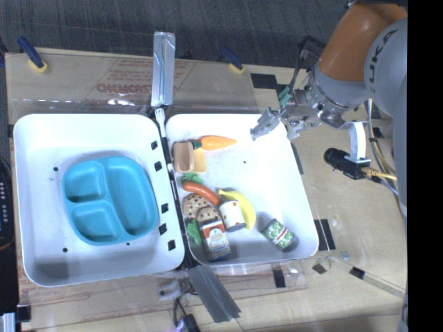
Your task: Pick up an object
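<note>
My gripper (278, 128) hangs over the far right corner of the right bin (291, 185), open, with nothing between its fingers. The toy food lies along the bin's left and near sides. An orange carrot (217, 142) is nearest, to the gripper's left. Below it are a bread slice (183, 155), a red sausage (199, 189), a banana (240, 202), a brown cookie (193, 205), a small carton (216, 238) and a green can (279, 234).
The left bin (41, 151) holds a blue divided plate (109, 199). A metal post (163, 68) stands at the far end of the wall between the bins. Bare white floor lies in the middle and right of the right bin.
</note>
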